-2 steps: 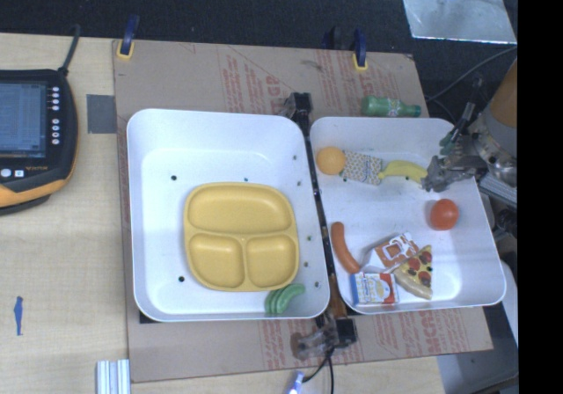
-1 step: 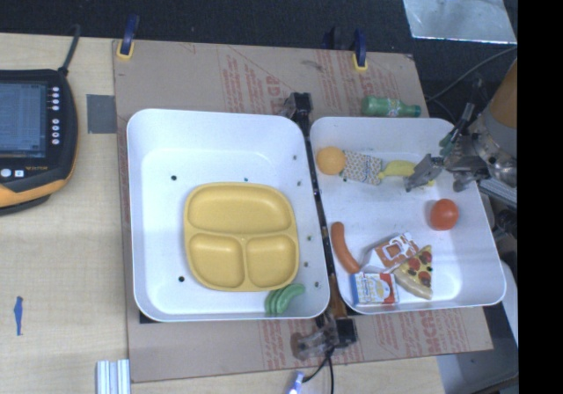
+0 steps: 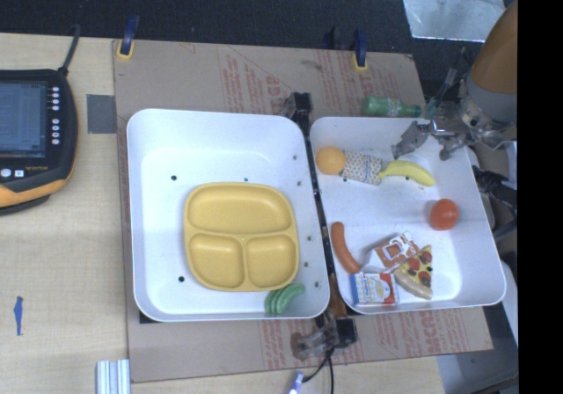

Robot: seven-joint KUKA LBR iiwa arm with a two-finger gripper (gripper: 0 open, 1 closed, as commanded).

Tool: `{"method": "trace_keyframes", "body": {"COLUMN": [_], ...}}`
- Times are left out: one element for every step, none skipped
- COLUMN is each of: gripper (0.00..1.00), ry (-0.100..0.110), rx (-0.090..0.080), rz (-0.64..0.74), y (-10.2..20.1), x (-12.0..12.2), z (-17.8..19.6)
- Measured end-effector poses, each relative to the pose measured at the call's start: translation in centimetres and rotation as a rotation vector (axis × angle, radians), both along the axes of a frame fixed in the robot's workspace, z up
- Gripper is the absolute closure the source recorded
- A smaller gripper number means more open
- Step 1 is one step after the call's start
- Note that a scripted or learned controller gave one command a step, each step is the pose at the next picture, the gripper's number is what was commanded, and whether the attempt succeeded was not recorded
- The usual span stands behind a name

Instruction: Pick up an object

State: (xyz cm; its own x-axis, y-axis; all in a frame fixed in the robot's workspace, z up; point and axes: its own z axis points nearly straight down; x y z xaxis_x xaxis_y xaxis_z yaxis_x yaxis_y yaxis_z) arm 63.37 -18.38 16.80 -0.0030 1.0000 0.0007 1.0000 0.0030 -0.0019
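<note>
Cardboard-covered bench (image 3: 220,76), faint red print unreadable, pincer (image 3: 428,139) open above banana (image 3: 406,172)

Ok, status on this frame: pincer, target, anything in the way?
Pincer open, above right bin's far end. Holding nothing. Banana nearest, just below it. Patterned packet touching banana's left end.

— What's around the bins on your feed?

— I see a teach pendant (image 3: 31,142) lying on the wooden bench (image 3: 62,278) at far left, screen up. A brown cardboard sheet (image 3: 220,84) lies under both bins.

— Is it fixed down?

— One blue clamp (image 3: 128,36) grips its back left corner, and another (image 3: 359,47) grips the back edge. I also see a grey tape patch (image 3: 101,113) at its left edge.
</note>
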Motion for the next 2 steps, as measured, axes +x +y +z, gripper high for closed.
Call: {"method": "trace_keyframes", "body": {"gripper": [0.00, 0.00], "ry": [0.002, -0.001], "rx": [-0.001, 0.000], "rz": [0.001, 0.000], "y": [-2.9, -2.8], "x": [-6.3, 2.3], "z": [-4.8, -2.8]}}
